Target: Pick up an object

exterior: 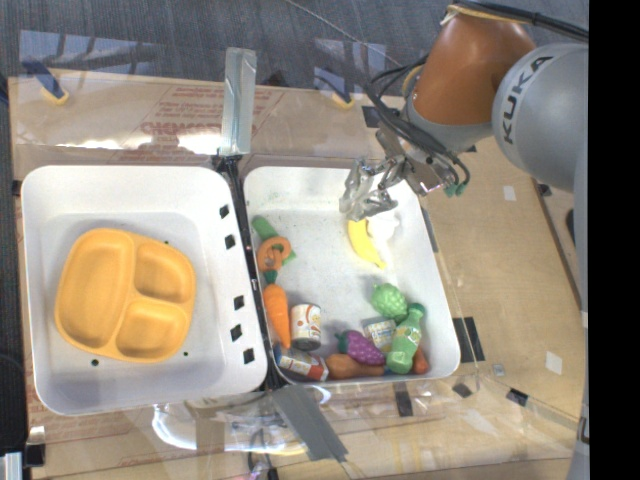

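My gripper (362,201) hangs over the far right part of the right bin (330,183), just above a yellow banana (365,243). Its metal fingers point down and nothing shows between them. Along the bin's left side lie a small carrot with a green top (270,248) and a longer orange carrot (276,313). Near the front are a small can (305,324), a purple grape bunch (362,346), a green bumpy fruit (389,299) and a green bottle (404,343).
The left bin (40,198) holds a yellow divided plate (125,293). A grey divider post (238,103) stands between the bins at the back. The arm's orange band (470,63) and grey link reach in from the upper right.
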